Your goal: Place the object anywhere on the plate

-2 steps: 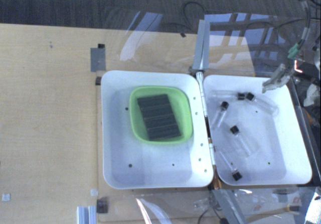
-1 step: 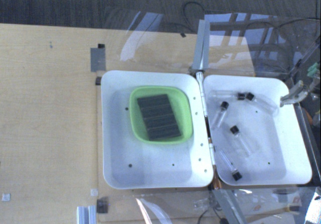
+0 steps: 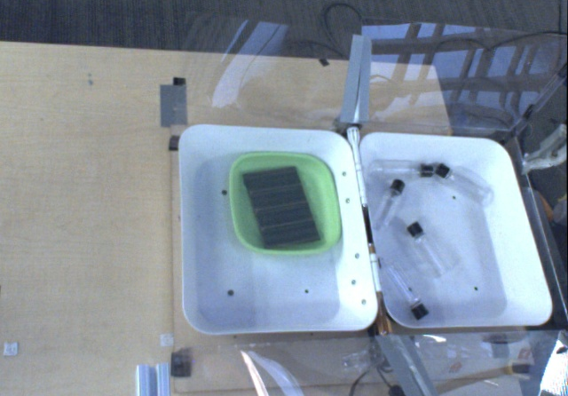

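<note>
A dark ridged block (image 3: 281, 207) already lies on the green plate (image 3: 330, 208) in the left bin (image 3: 200, 234), so placing looks done. Next comes pulling clear (the hand's state I cannot tell).

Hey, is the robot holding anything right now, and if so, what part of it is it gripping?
That cannot be told from this view. The dark ridged block lies on the green plate in the left bin.

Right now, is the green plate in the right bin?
No. The green plate sits in the left bin, with a dark ridged block lying on it.
</note>
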`<state>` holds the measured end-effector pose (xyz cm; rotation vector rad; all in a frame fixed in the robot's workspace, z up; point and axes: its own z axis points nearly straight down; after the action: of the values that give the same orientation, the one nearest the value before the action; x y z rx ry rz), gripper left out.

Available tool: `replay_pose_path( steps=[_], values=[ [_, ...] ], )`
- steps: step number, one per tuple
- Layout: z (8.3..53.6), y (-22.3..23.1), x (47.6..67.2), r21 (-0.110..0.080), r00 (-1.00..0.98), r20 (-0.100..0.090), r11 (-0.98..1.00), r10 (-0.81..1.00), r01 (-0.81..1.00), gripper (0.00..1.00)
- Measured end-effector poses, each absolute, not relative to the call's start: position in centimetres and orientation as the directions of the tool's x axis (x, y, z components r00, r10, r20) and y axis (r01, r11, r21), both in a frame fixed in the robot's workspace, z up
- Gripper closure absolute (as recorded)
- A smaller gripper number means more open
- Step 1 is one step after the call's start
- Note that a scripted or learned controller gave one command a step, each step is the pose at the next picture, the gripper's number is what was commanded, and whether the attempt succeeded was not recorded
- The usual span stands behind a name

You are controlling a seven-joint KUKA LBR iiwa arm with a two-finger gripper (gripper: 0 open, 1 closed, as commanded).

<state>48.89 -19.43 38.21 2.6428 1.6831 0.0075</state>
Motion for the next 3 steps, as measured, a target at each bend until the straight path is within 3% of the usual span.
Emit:
replay_pose_path(
  steps=[1,3],
  values=[
    [43.73,-19.87,48.89,0.013,0.449,0.000,-0.449,0.894,0.893,0.00],
    [43.64,-19.82,48.90,0.010,0.484,0.000,-0.484,0.875,0.875,0.00]
  ],
)
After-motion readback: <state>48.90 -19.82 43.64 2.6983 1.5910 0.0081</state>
